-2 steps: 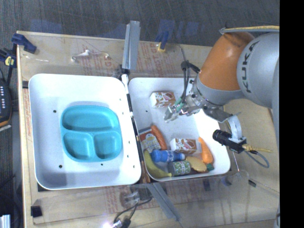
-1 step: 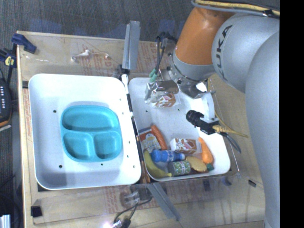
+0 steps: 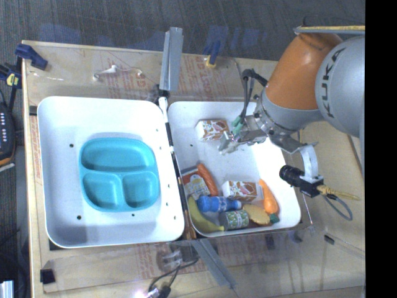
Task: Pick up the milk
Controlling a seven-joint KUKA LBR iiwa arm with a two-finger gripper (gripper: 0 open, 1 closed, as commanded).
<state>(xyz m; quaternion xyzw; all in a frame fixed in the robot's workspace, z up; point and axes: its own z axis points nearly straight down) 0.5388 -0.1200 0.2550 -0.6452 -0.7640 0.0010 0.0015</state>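
Observation:
A small white carton with a brown print, which I take for the milk [image 3: 212, 130], lies on its side at the back of the right bin [image 3: 186, 113]. My gripper [image 3: 230, 141] hangs low just to the right of that carton, at its near corner, under the grey and orange arm [image 3: 304, 82]. I cannot tell whether it touches the carton. A similar white and brown carton [image 3: 242, 190] lies nearer the front of the same bin.
At the front of the right bin lie two carrots [image 3: 208, 179] [image 3: 269, 198], a banana [image 3: 201, 216], a blue bottle [image 3: 218, 203], a green can [image 3: 236, 219] and another small carton [image 3: 195, 185]. The left bin [image 3: 56, 123] holds a blue divided tray [image 3: 119, 172].

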